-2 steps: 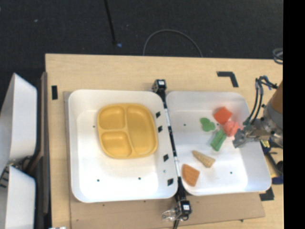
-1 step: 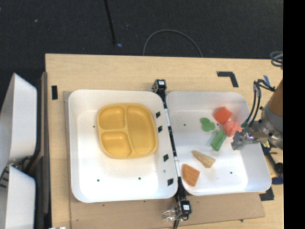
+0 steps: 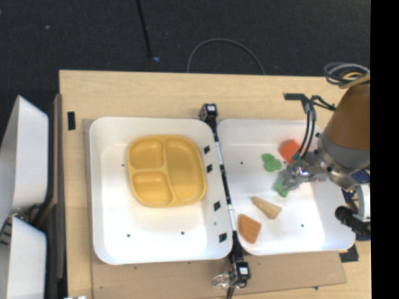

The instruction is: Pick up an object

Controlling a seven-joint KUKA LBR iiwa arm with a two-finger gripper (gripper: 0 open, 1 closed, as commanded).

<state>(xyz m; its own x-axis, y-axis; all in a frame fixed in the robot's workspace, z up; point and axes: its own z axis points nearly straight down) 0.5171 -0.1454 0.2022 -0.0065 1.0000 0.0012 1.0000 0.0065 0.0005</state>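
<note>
A grey robot arm w/ an orange band (image 3: 349, 120) reached in from the right over the right bin (image 3: 312, 245), its gripper (image 3: 290, 178) low among a cluster of small toy food pieces. Whether the pincer was released or clenched could not be told from this angle, as the tool's own body blocked the tips.

The likely targets lay close by: a green piece (image 3: 270, 162) just left of the gripper, a second bit of green (image 3: 282, 190) right at its lower edge, and a red-orange piece (image 3: 288, 149) just above, partly behind a black cable (image 3: 307, 136). Nearer the front of the same bin sat a pale cone (image 3: 267, 207) and an orange wedge (image 3: 249, 228), both apart from the tool. The left bin (image 3: 106, 229) carried a yellow divided plate (image 3: 166, 170), untouched.

Progress, as judged: approx. midway. The approach looked done, w/ the gripper down at object level, but no item was seen raised off the bin floor. A confirmed grip and the lift were both left to do.
</note>
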